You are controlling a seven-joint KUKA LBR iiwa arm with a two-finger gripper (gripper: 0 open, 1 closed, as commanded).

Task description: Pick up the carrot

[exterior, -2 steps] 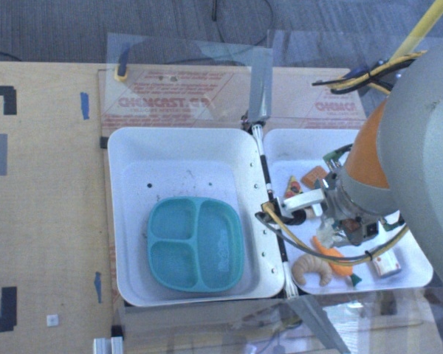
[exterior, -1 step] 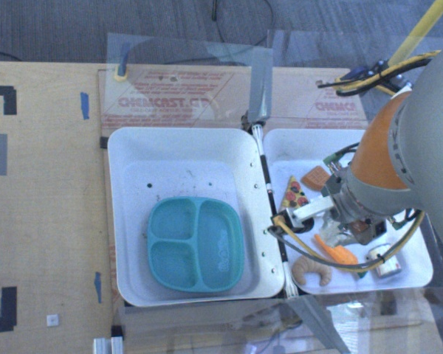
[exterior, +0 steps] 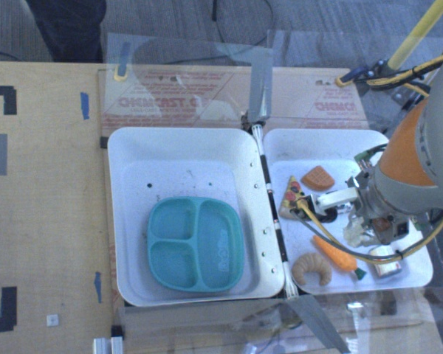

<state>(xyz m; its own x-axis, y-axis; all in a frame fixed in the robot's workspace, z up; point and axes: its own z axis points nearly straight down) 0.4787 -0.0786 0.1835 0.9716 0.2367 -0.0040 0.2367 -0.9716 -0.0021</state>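
The carrot (exterior: 335, 255) is an orange toy with a green tip. It lies at a slant near the front of the right bin (exterior: 280, 147), between a croissant and the arm. My gripper (exterior: 366, 233) hangs low over the right bin, just right of and behind the carrot's thick end, under the grey wrist with the orange band. A yellow and black cable loops in front of the carrot. The wrist and cables hide the gripper's tips.
A croissant (exterior: 312, 269) lies left of the carrot by the front wall. A pizza slice (exterior: 292, 194) and an orange waffle-like piece (exterior: 318, 177) lie further back. A small pale object (exterior: 385, 267) sits front right. The left bin (exterior: 125, 161) holds a teal divided plate (exterior: 196, 243).
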